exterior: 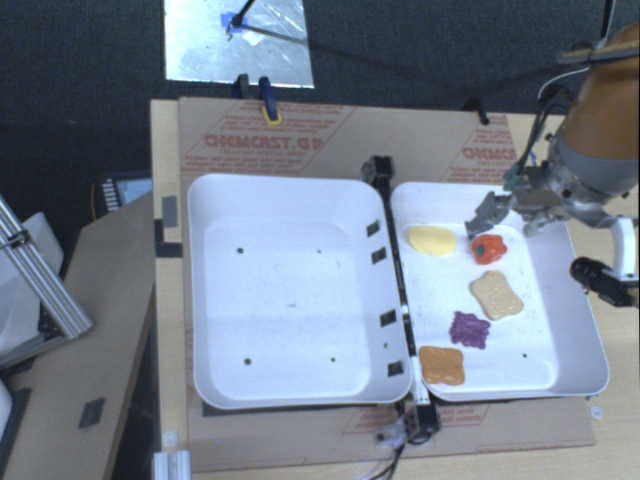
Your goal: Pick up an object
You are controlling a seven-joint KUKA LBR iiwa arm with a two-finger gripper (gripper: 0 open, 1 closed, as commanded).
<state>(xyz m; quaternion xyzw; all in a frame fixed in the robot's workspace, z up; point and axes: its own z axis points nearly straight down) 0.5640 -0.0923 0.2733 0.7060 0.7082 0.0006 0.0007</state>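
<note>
Our worktop (330, 128) carries 2 white bins. In the right bin (570, 338), 5 loose pieces lie scattered for picking. The arm (600, 128) leans in from the right edge, its end effector (488, 216) just above the red piece (488, 249); we cannot tell its state.

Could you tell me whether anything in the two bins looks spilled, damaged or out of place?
Nothing stands out. The five small items lie separately in the right bin: yellow piece, red piece, tan piece, purple piece and orange piece.
</note>
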